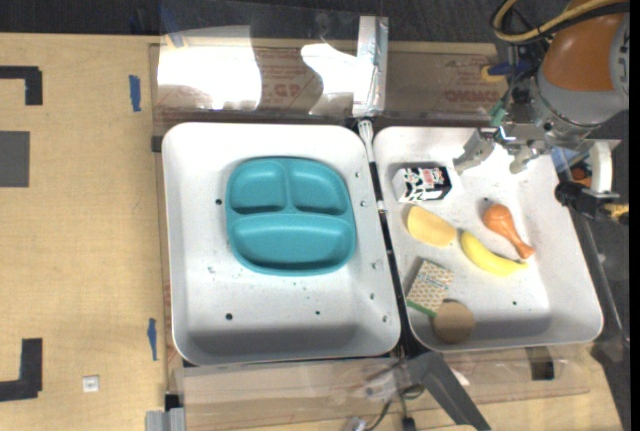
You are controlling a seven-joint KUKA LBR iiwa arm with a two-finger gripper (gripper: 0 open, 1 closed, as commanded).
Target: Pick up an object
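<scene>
Hovering at about 1 o'clock over the right bin (570, 314), my gripper (498, 153) has its 2 fingers spread apart with nothing between them. I judge this the approach step: no object is picked yet. Nearest candidates sit toward 7 o'clock of the claw: a black-and-white carton (424, 181), a yellow piece (430, 225), a banana (490, 255) and an orange toy (506, 227). Next I'd need to descend and centre over 1. I can't read the carton's print.
</scene>
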